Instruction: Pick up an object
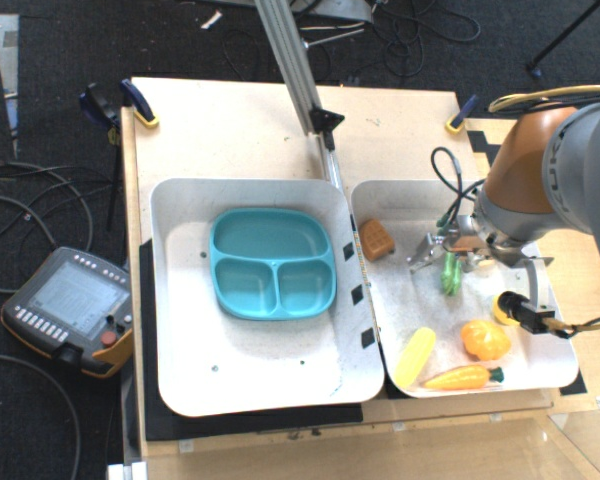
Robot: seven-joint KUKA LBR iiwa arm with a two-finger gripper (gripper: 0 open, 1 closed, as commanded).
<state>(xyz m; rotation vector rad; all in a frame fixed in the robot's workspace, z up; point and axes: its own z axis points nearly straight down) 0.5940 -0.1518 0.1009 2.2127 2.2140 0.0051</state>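
- Right bin (395,196) carried all the loose pieces, so every pick candidate sat within the arm's (555,168) reach from the right side.
- Left bin (180,268) carried just a teal divided tray (226,268), compartments bare. Probably a drop spot, not a pick target.
- Claw (448,253) was low in the middle of the right bin, pointing down at the bin floor. That pose fits a top-down grab.
- Green item (451,280), long and narrow, lay directly under the claw, its upper end hidden by the claw and its lower end poking out toward the near side.
- Could not tell how wide the claw was open, or whether it had hold of the green item or was only touching it. The metal parts hid the contact.
- Judged target: the green item, as the closest thing to the claw by far.
- Brown block (376,238) lay to the claw's left near the bin's dividing wall, apart from it.
- Orange round item (485,340) lay nearer the camera, below and right of the claw, apart from it.
- Yellow piece (415,356) and carrot (460,377) lay by the near rim, well apart from the claw.
- Pieces were spread out, none touching the green item, so a clean single pick looked feasible.
- Both bins sat side by side on the pale surface (230,128).
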